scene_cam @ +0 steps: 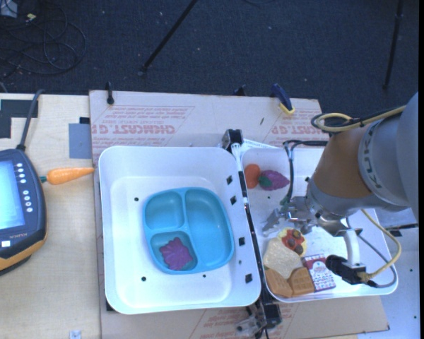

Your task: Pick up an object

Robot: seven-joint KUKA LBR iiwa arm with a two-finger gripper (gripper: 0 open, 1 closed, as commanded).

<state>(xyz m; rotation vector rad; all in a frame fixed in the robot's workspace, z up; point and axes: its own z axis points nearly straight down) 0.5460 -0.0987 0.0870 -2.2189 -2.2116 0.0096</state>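
My gripper (284, 221) is over the middle of the right bin (381, 288), open, with nothing between its fingers. Just below it lies a small red and yellow toy (293, 241). A slice of toast (281, 258), a brown cracker (300, 282) and a red-and-white box (319, 272) lie at the bin's near end. At its far end sit an orange ball (251, 176) and a purple and green vegetable (273, 180). The grey arm hides the bin's right part.
The left bin (120, 274) holds a blue divided plate (212, 221) with a purple lump (174, 253) in its near-left compartment. A toy carrot (69, 176) and a handheld screen (10, 207) lie on the bench to the left of the bins.
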